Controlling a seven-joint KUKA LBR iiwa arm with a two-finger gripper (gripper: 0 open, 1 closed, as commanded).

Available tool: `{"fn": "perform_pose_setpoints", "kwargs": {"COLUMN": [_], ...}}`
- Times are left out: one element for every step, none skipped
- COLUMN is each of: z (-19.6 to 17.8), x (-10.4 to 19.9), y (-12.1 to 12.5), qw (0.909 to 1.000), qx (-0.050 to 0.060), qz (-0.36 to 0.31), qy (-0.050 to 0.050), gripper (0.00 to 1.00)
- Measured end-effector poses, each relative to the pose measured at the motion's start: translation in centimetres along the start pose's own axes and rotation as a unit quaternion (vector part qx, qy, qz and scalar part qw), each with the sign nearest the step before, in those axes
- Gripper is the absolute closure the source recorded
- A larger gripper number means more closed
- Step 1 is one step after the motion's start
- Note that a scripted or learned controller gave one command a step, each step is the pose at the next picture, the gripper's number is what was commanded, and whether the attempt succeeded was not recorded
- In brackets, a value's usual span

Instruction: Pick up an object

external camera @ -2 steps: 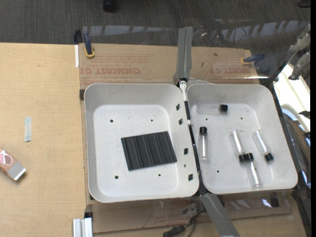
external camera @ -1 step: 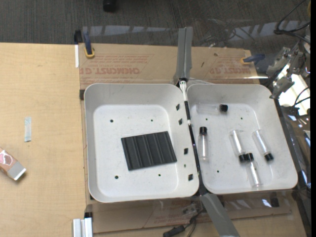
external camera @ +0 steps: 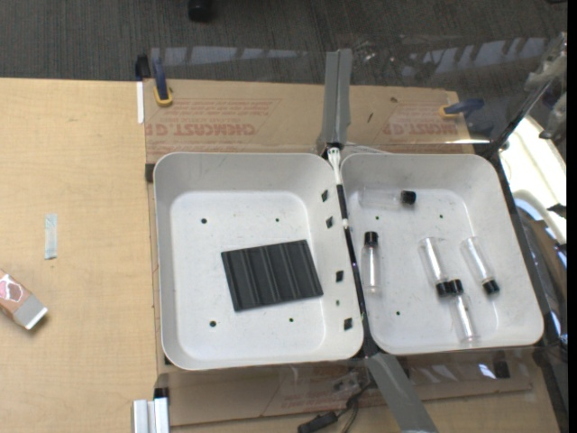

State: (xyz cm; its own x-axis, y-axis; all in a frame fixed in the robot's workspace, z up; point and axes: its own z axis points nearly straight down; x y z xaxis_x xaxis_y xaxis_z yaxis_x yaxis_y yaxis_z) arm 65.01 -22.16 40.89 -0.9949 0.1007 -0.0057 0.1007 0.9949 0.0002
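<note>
A: We count four clear vials in the right bin (external camera: 505,207), each with a black cap: one (external camera: 370,260) near the divider, two (external camera: 434,266) (external camera: 478,265) side by side toward the far wall, and one (external camera: 462,312) lower down, its cap almost touching the cap of the vial above it. A loose black cap (external camera: 407,198) lies near the back.

B: And the left bin (external camera: 171,269) holds the ribbed black mat (external camera: 270,273), flat in the middle, well apart from every wall.

A: We judge the vials light, stiff, slick and round, likely to roll or squirt out. We would close across the body, fingers square to its length.

B: The vial near the divider has the most open floor around it, though the wall sits close on one side. The paired caps leave little room.

A: As for the jaws, we cannot tell.
</note>
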Motion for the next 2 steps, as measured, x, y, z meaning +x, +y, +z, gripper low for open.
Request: {"fn": "perform_pose_setpoints", "kwargs": {"z": [-0.93, -0.93], "x": [-0.13, -0.13], "y": [-0.03, -0.03], "qw": [1.0, 1.0], "qx": [-0.001, -0.001], "qz": [0.001, 0.001], "qy": [-0.003, -0.002], "gripper": [1.0, 0.0]}}
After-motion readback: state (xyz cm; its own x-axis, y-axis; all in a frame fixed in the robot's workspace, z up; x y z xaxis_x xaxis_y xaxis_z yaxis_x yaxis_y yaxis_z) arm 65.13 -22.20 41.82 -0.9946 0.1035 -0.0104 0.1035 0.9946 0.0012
